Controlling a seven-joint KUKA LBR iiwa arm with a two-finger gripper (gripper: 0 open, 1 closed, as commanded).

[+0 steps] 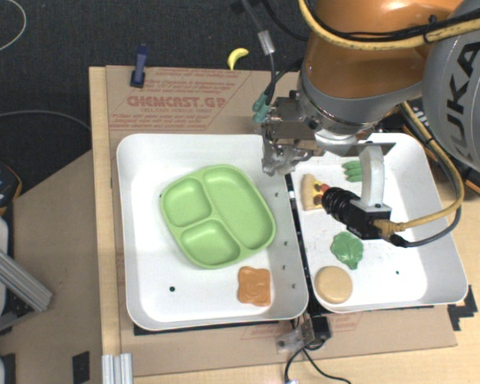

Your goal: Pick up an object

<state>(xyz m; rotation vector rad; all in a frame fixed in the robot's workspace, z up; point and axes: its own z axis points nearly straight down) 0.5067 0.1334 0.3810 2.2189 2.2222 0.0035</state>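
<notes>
Gripper (276, 160) over the bins' divider, state can't tell; toast (311, 191) just right, tray (217, 215) left.

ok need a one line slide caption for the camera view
KUKA arm's gripper hovers at the divide between two white bins, green divided plate left, small toy foods right.

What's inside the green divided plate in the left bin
All three compartments of the green divided plate look bare. Its top right corner sits beside the gripper, which covers none of it. What lies under the plate is hidden.
</notes>
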